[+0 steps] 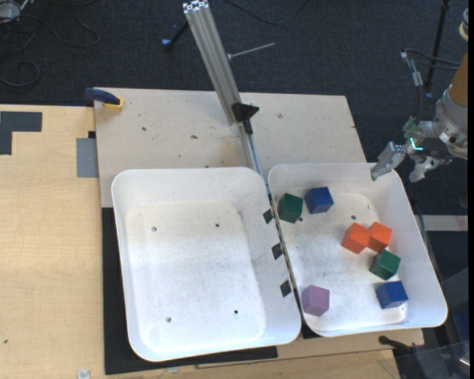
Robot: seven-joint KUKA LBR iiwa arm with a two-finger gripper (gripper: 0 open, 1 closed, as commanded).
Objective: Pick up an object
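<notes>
- Camera view: the gripper (pixel 403 163) hangs at about 2 o'clock in the frame, over the upper right corner of the right bin (pixel 426 290).
- Its two grey fingers (pixel 386 161) are spread apart, released, with nothing between them and nothing touching them.
- The arm (pixel 458 105) enters from 3 o'clock, showing grey wrist parts and a tan patch at the frame edge.
- The right bin holds seven blocks.
- A green block (pixel 291 208) and a blue block (pixel 319 200) sit near each other toward 11 o'clock in that bin.
- Two orange blocks (pixel 366 237) touch each other near the bin's middle right.
- A second green block (pixel 385 264) lies just below them at about 5 o'clock from the pair.
- A second blue block (pixel 392 294) sits near the lower right corner.
- A purple block (pixel 315 300) lies at 7 o'clock in the bin, close to the dividing rim.
- The left bin (pixel 142 212) shows a speckled white floor.
- Both bins rest on a pale bench (pixel 174 129) with dark specks.
- A slanted aluminium rail (pixel 215 54) rises from between the bins toward 12 o'clock.
- A yellow and blue clamp (pixel 104 97) sits at the bench's upper left corner.
- Light wooden boards (pixel 39 235) lie at 9 o'clock; dark carpet (pixel 316 38) with cables fills the top.
</notes>
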